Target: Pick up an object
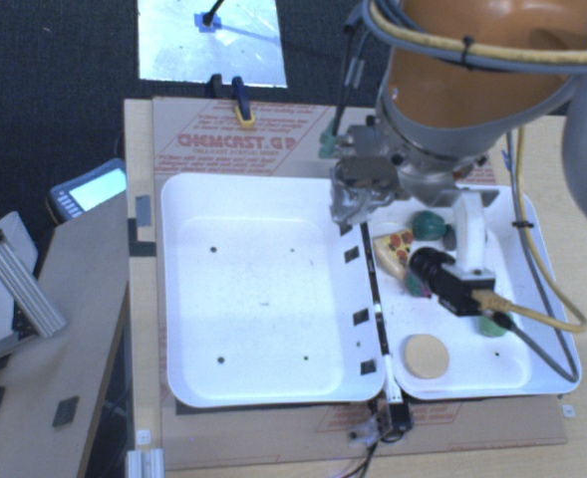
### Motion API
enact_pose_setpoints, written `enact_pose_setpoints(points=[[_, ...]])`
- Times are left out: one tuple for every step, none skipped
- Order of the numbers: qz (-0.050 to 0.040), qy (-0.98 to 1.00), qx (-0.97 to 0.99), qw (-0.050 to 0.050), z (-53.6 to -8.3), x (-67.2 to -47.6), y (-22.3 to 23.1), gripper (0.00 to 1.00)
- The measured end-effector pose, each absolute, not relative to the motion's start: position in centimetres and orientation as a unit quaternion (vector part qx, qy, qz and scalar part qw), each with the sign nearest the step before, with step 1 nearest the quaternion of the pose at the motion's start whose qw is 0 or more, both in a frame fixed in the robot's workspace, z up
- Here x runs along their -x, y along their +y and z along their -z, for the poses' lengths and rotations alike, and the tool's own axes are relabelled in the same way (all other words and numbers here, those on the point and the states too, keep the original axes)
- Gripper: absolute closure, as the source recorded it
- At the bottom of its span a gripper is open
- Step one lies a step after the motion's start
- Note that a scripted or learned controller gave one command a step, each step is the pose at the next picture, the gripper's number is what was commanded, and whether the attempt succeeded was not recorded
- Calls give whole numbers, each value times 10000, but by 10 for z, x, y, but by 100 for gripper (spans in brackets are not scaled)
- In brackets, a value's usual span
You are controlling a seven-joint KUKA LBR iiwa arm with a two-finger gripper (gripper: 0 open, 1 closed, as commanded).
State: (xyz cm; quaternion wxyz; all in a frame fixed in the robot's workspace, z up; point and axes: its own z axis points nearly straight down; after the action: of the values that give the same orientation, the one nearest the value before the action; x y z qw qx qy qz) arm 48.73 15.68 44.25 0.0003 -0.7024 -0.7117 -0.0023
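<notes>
Right, starting at the left bin [263, 297]: white, shallow, a few dark specks on its floor. At the ridge where the two bins meet, toward the far end, the gripper [354, 215] hangs low under the big orange wrist. Whether it is open or closed, I cannot tell from here, and I see nothing held in it.

Just right of it, in the right bin [534, 366], lies a toy pizza slice [395, 250], the nearest candidate. It looks light and stiff, probably plastic, and a pinch across its two long edges seems the best hold. Beyond it sits a dark green lump [430, 225], rounded and perhaps slippery. Nearer me, a tan disc [426, 356] lies flat, which I'd guess is awkward to get under.

The bins rest on a cardboard sheet [233, 137] with red lettering. To the left there's a side table [74, 297] bearing a small screen [89, 192]. Dark carpet [54, 68] spreads behind, with a shiny metal plate [211, 28] lying on it.
</notes>
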Motion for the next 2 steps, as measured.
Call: enact_pose_setpoints(points=[[60,-7066,7076,-34,-541,-487,123,100],[14,-7109,7033,2,-535,-486,191,100]])
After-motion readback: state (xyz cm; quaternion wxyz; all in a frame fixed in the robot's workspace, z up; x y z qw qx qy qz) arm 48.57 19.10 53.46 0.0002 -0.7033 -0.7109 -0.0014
